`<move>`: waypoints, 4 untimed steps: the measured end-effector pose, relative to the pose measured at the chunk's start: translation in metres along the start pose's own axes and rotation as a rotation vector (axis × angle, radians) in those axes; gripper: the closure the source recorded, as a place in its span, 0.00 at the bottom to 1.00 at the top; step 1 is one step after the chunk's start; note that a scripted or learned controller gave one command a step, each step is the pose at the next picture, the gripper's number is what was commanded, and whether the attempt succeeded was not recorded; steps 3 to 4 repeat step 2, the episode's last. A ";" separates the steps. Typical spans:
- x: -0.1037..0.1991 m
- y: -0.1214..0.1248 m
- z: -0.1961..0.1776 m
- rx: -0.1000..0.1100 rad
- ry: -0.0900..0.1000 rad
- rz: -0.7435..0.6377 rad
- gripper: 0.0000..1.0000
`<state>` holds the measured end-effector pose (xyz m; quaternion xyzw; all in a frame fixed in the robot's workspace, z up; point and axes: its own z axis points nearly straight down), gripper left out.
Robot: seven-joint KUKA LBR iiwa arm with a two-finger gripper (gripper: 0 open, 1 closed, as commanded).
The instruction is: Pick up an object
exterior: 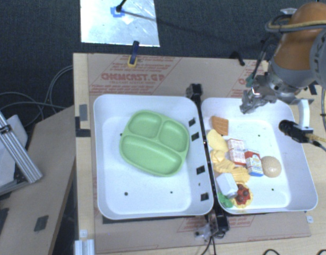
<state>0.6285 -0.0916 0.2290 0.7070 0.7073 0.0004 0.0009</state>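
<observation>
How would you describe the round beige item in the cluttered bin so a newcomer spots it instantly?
Look at the right-hand white bin, the one crowded with small items. Along that pile's right edge lies the beige ball, just right of a small blue-and-white carton. It is the only smooth, round, plain-coloured piece there.

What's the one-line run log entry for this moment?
grey end effector | over far edge of right white bin | nothing visibly held | green divided plastic plate in left white bin
</observation>
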 end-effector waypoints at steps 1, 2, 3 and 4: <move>0.005 0.000 0.014 0.001 0.000 -0.003 1.00; 0.014 -0.011 0.008 0.001 0.001 -0.004 1.00; 0.014 -0.011 0.008 0.001 0.001 -0.004 1.00; 0.014 -0.011 0.008 0.001 0.001 -0.004 1.00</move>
